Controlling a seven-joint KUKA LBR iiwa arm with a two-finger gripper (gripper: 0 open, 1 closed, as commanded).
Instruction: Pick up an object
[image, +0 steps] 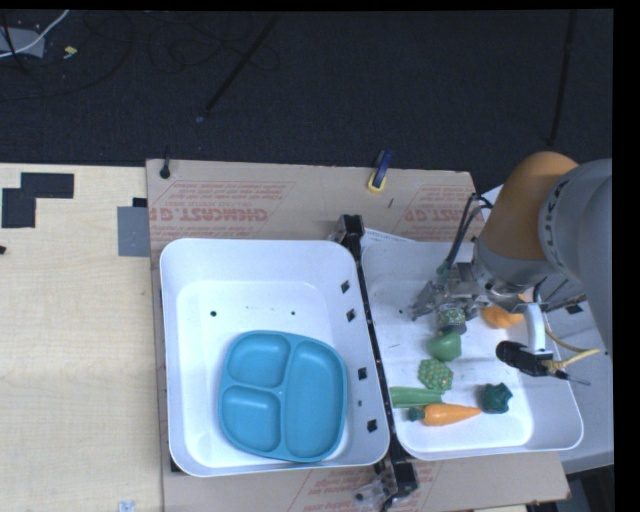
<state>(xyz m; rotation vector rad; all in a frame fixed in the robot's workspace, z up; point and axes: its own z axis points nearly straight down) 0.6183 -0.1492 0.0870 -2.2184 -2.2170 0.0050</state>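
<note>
My gripper (447, 303) hangs low over the middle of the right bin (400, 262), at the end of the grey arm with its orange band coming in from the right. Just below it lies a green rounded toy (445, 346), with a small greyish-green piece (452, 318) between the two. Further toward the front are a green broccoli-like piece (435, 375), a long green vegetable (411, 396), an orange carrot (451, 413) and a dark green piece (494, 398). A small orange piece (497, 318) lies to the gripper's right.
The left bin (190, 300) holds a blue divided plate (283, 395). A black divider rail (362, 330) runs between the bins. Cardboard lies under both, and a blue-yellow clamp (379, 172) sits at its far edge.
</note>
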